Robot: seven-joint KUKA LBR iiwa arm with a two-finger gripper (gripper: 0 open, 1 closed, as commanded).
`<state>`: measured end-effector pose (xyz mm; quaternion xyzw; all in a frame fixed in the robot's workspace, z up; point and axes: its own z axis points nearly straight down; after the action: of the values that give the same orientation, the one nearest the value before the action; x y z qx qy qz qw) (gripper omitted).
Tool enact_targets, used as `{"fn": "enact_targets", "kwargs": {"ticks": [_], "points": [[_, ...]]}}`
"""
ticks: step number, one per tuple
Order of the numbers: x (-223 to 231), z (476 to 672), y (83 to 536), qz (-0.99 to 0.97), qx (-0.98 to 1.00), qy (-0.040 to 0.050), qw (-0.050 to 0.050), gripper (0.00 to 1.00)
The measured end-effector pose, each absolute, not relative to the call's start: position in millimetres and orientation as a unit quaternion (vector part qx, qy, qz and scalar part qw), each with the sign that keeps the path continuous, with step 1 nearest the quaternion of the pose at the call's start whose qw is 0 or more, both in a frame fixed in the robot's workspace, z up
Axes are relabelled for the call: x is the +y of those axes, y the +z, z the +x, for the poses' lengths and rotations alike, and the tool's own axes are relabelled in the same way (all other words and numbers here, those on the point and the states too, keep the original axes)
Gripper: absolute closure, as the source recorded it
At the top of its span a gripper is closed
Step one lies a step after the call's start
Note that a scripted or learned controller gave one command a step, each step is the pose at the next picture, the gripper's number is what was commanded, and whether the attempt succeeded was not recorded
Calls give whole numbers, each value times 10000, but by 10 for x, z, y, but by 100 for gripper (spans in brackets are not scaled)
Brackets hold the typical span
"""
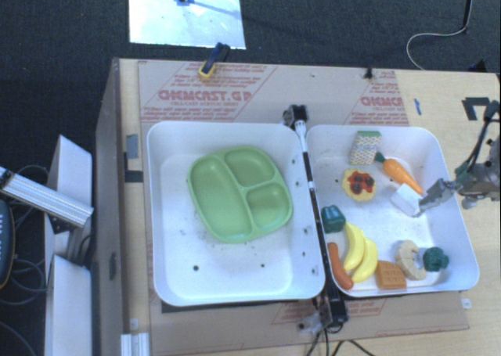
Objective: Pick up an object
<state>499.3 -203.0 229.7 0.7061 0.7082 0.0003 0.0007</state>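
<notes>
Camera view: two bananas, one carrot.

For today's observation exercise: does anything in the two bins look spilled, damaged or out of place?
Nothing stands out. The green divided plate lies flat in the left bin; the toy foods sit loosely scattered inside the right bin, none over a rim.
</notes>
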Motion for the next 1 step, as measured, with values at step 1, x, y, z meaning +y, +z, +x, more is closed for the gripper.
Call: {"fn": "enact_targets", "kwargs": {"ticks": [1], "points": [[-1796, 5324, 1264, 7058, 7084, -3, -11, 0]]}}
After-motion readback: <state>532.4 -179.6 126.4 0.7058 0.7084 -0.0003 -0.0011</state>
